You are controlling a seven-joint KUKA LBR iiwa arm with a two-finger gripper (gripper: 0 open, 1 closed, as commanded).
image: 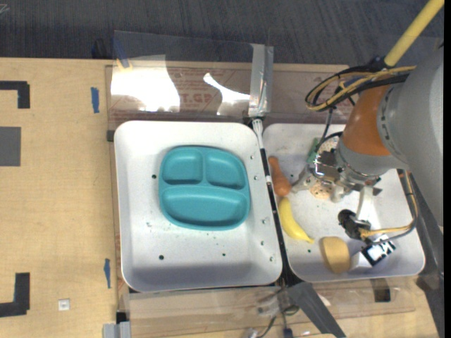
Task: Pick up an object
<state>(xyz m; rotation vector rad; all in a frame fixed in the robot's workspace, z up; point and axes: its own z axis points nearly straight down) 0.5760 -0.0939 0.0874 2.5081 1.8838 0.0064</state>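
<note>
Camera view, right of centre: your tool (337,189), grip state untellable, hovers near the banana (292,222)—light, smooth, curved; take it mid-body.

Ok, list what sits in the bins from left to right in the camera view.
Teal divided plate → carrot → banana → tan block. The gripper hangs over the right bin; its place in the order is unclear.

My grey arm (416,111) enters from the right, orange band (363,129) above the wrist, bent steeply downward; my claw (337,189) points down, cables looped above it.
</note>
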